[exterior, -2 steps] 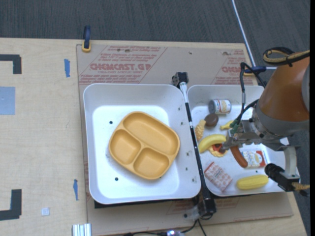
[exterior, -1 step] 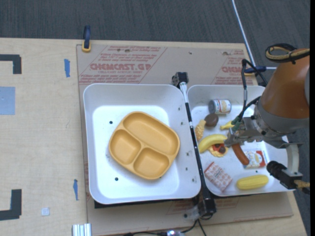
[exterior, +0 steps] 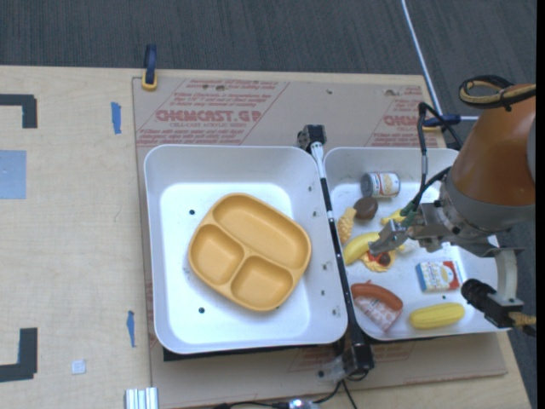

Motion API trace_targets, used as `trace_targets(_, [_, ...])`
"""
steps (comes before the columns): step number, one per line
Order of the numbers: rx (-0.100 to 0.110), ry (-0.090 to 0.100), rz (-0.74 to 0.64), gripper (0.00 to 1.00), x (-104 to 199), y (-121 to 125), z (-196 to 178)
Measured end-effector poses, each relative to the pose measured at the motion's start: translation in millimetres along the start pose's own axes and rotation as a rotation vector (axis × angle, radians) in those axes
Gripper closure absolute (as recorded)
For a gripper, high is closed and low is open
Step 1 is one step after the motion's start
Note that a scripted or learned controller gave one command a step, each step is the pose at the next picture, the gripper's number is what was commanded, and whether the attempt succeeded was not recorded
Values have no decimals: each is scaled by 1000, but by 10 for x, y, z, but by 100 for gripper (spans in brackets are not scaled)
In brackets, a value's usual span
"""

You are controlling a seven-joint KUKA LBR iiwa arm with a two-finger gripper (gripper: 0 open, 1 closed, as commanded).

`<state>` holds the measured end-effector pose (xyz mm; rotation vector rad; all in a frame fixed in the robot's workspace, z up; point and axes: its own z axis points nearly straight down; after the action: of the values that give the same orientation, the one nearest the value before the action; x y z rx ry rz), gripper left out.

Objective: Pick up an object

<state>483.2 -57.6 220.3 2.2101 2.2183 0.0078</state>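
Observation:
The right bin (exterior: 400, 154) holds several small toy foods. My gripper (exterior: 386, 244) hangs low over its middle, right at the end of a yellow banana (exterior: 358, 248) and just above a red and yellow piece (exterior: 380, 262). Whether it touches either one cannot be made out. A small can (exterior: 381, 184) lies at the back with a brown lump (exterior: 365, 209) in front of it. A corn cob (exterior: 346, 224) rests by the left wall. Toward the front are a red sausage (exterior: 375, 296), a yellow oblong fruit (exterior: 436, 316) and a small white carton (exterior: 437, 275).
The left bin (exterior: 167, 186) holds a yellow three-part plate (exterior: 249, 251). The arm's orange and grey body (exterior: 498, 173) covers the right bin's right side. A black clamp (exterior: 312, 135) sits between the bins at the back, and cables run near the front edge.

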Motion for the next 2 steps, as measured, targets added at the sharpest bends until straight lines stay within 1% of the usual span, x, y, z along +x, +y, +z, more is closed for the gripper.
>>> trace_targets(1, [11, 4, 4, 0, -366, 236, 1253])
trace_targets(2, [8, 4, 3, 0, -352, 139, 1345])
